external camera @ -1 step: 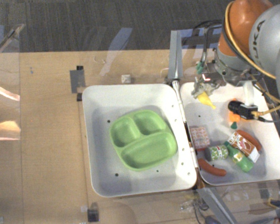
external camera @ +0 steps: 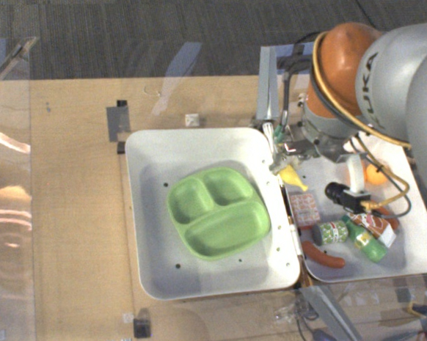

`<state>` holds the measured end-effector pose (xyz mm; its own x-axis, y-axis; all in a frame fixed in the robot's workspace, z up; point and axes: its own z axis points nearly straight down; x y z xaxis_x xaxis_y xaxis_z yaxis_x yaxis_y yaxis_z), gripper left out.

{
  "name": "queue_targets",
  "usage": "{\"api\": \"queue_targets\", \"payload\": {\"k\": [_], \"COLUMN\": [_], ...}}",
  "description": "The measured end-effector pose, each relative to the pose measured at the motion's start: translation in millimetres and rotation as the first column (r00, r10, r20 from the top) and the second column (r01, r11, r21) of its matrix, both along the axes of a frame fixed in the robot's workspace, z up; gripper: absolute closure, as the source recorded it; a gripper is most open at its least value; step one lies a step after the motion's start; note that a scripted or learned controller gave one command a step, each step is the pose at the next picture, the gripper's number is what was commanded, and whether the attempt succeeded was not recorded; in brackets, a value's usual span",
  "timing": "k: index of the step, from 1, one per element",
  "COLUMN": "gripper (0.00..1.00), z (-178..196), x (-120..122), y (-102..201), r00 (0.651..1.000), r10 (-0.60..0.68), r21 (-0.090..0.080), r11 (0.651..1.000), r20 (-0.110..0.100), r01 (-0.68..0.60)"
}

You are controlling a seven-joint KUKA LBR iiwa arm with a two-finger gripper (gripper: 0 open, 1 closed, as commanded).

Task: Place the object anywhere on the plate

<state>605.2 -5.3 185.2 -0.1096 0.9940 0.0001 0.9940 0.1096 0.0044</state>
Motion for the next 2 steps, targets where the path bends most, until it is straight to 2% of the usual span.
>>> {"api": "queue_targets", "payload": {"k": [1,2], "gripper": [1.00,0.00], "z": [-0.3,-0.3], "x": [-29.6,-29.6], "y": [84.5,84.0], "r00": [1.000,1.000], "r10": [-0.029,-0.030], "r21": [0.001,0.001], "r11": [1.000,1.000], "r20": [-0.001,-0.001], "r01": [0.029,0.030]}}
